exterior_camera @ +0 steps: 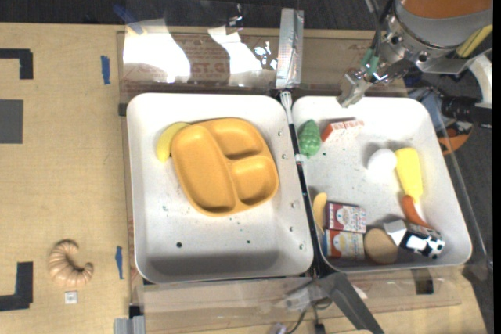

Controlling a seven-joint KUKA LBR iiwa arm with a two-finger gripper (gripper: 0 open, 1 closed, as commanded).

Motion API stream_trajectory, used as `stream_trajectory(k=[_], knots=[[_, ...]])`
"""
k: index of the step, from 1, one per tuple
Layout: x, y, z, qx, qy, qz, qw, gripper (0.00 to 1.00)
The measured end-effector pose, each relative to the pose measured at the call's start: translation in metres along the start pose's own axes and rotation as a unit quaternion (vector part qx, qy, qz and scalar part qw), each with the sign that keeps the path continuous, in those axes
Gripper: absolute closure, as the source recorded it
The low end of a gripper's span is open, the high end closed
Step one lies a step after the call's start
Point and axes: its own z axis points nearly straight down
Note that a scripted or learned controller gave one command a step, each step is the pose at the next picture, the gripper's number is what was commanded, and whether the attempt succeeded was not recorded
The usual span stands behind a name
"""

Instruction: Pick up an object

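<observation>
My gripper (pixel 357 87) hangs over the far rim of the right bin (pixel 448 168), near its back left corner, with nothing visibly in it. Just below it in the bin lie a red and white carton (pixel 341 128) and a green knobbly toy (pixel 309 138). Further forward are a white ball (pixel 382 162), a yellow block (pixel 409 172) and an orange carrot (pixel 413 209). At the front of the bin sit a small printed box (pixel 344 220), a brown potato (pixel 380 246) and a black and white cow toy (pixel 423 245).
The left bin (pixel 149 207) holds an orange divided plate (pixel 225 164) with a yellow banana (pixel 163 141) tucked at its left. A croissant toy (pixel 70 263) lies on the bench at the front left. A clear plastic panel (pixel 203 51) stands behind the bins.
</observation>
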Motion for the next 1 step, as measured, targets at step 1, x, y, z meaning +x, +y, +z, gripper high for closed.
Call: stream_trajectory(k=[1], knots=[[0.0258,0.0518,0.0361,0.001,0.001,0.165,0.9863,1.0]])
